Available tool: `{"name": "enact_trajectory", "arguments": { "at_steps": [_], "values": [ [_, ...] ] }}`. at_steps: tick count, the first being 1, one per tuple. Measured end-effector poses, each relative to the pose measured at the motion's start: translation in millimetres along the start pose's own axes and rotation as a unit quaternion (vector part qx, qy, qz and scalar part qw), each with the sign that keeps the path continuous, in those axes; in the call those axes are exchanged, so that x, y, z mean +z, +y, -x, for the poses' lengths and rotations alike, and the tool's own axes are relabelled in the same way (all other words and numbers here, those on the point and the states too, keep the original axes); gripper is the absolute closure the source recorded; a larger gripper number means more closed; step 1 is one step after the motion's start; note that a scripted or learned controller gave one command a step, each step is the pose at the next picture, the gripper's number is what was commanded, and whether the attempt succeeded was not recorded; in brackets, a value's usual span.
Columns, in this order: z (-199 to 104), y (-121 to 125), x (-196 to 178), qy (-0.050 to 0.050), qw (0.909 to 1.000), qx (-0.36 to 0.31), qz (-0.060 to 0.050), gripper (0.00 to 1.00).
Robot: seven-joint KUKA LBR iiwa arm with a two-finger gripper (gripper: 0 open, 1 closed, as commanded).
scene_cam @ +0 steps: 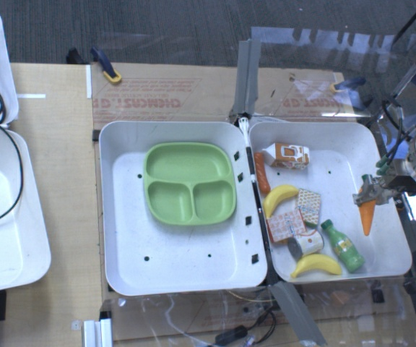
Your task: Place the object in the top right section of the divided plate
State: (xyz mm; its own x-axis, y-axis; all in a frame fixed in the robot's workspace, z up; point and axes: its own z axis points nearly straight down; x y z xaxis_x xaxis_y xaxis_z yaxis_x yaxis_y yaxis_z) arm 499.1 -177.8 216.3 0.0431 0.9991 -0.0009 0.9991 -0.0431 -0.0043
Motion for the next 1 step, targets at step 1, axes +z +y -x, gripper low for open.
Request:
{"name": "enact_trajectory", "arguments": {
  "at_steps": [1],
  "values": [
    [-73.6, -9.1, 10.6, 0.000, 0.9999, 0.016, -0.001, 1.00]
  ]
}}
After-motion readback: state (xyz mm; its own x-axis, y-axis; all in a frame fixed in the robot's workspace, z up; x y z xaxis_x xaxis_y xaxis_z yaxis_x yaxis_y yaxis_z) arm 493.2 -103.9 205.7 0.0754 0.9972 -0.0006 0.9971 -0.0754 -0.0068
